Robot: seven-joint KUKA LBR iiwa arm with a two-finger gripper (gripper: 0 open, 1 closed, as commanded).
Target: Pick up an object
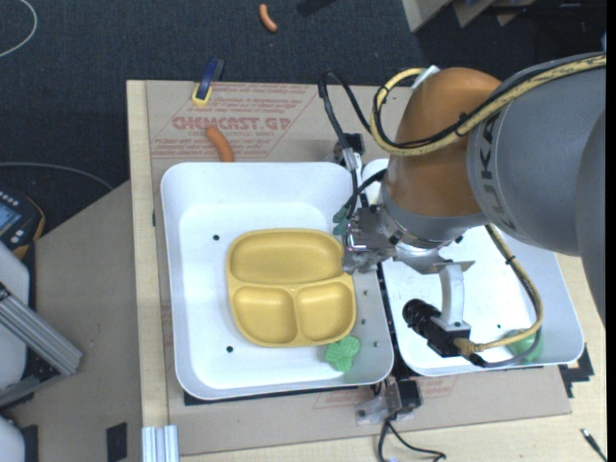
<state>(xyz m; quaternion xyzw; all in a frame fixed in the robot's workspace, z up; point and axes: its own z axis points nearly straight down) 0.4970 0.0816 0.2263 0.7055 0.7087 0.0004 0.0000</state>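
Hand at the left bin's right wall

The hand (358, 239) hovers beside the yellow divided tray (289, 287), which lies just left; green object (342, 352) nearer; its grip state I cannot tell.

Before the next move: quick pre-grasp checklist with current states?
1. Target in bin: yellow divided tray lies flat in the left bin. Ok.
2. Second candidate: green object sits at the tray's lower right corner, touching it. Ok.
3. Tool position: at the tray's right edge, near the bins' divider. Ok.
4. Tool open or shut: cannot tell.
5. Anything held: cannot tell.
6. Cable clear of the right bin: loops over it. Not ok.
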